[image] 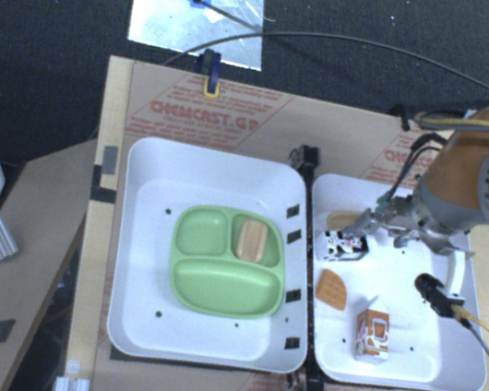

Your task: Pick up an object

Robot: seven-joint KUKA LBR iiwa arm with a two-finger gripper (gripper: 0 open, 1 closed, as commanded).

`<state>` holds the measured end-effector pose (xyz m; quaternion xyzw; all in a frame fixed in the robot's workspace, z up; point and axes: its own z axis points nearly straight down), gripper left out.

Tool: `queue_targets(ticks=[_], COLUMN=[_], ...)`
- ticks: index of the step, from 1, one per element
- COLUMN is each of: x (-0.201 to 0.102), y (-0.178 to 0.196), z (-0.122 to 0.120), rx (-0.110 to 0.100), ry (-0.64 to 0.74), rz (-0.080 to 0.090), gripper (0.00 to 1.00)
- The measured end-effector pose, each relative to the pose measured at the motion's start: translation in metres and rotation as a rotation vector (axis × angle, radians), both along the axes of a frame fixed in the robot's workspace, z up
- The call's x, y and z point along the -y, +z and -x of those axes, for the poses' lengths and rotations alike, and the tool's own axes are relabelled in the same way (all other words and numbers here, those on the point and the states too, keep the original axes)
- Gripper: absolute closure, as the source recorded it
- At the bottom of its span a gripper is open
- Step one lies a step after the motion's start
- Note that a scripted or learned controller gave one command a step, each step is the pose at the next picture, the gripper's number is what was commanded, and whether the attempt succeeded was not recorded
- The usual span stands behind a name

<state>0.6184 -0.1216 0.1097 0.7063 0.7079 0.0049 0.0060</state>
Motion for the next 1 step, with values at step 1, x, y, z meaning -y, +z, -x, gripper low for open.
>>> queue_targets(ticks=[1], x=[-0.0001], y=[0.0127], z=[-0.0032], rx=[0.012], ry=[-0.001], rz=[0.002], gripper=[1.00])
